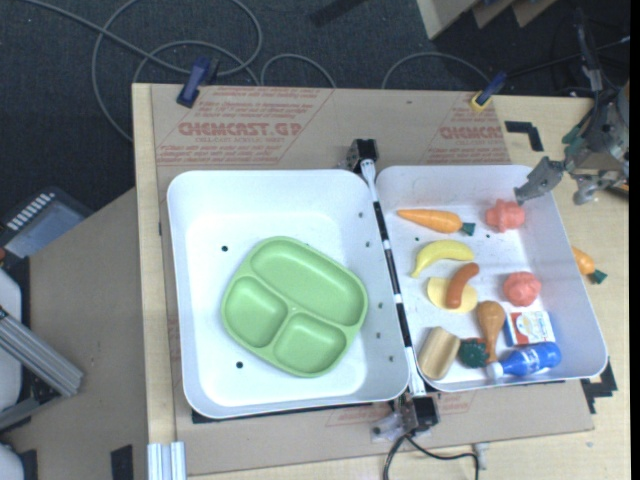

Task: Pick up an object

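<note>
On my feed a green 3-compartment plate (293, 306) lay in the left bin (190, 268). 2 clamps, blue (195, 80) and yellow (488, 92), pinned the cardboard sheet (300, 128).

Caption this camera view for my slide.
Pincer hovers over toy food in right bin; green plate in left bin.

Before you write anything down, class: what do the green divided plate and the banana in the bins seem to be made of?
Green divided plate: looks like moulded plastic, matte to satin; uniform colour, soft rounded compartment walls, dull highlights.
Banana: probably toy plastic, smooth; flat even yellow and a simplified shape, though rubber cannot be ruled out.
</note>
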`<action>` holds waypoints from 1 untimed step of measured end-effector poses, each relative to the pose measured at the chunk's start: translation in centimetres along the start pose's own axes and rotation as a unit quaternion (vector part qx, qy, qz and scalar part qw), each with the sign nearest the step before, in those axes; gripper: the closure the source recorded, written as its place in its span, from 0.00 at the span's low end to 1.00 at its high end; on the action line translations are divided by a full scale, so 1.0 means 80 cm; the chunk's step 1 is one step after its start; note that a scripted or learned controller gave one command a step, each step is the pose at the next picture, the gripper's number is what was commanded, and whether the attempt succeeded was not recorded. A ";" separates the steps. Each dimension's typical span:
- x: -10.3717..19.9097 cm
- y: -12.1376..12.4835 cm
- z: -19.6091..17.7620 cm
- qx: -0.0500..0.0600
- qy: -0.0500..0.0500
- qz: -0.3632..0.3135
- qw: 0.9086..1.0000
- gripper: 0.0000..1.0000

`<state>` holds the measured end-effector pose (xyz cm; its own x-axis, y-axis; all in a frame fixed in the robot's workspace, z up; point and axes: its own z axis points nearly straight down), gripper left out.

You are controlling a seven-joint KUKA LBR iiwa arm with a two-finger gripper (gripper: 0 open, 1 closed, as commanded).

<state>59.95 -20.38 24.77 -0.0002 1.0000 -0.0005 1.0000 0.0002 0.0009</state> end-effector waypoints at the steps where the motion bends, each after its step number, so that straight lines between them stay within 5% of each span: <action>1: -0.019 0.040 0.096 0.002 0.000 0.000 1.000 0.00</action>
<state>63.13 -21.91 17.10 -0.0010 1.0000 0.0003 1.0000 0.0010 -0.0021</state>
